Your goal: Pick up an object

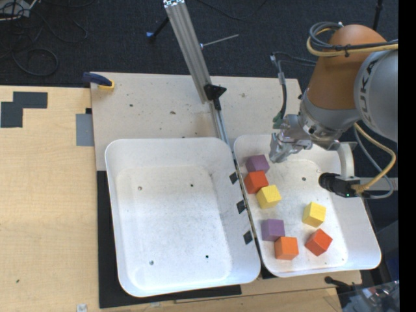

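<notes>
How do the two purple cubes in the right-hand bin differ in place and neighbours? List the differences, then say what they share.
The upper purple cube lies near the bin's far end, close to the gripper; the lower purple cube lies nearer the front. The upper purple cube touches an orange-red cube below it; the lower purple cube adjoins an orange cube. Both are purple, look similar in size and rest in the right bin.

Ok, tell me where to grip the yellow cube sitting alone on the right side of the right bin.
Take the yellow cube from straight above, across two opposite flat side faces. It sits flat, turned slightly, with bare bin floor on all sides, so the pincer should probably be turned to match those faces.
</notes>
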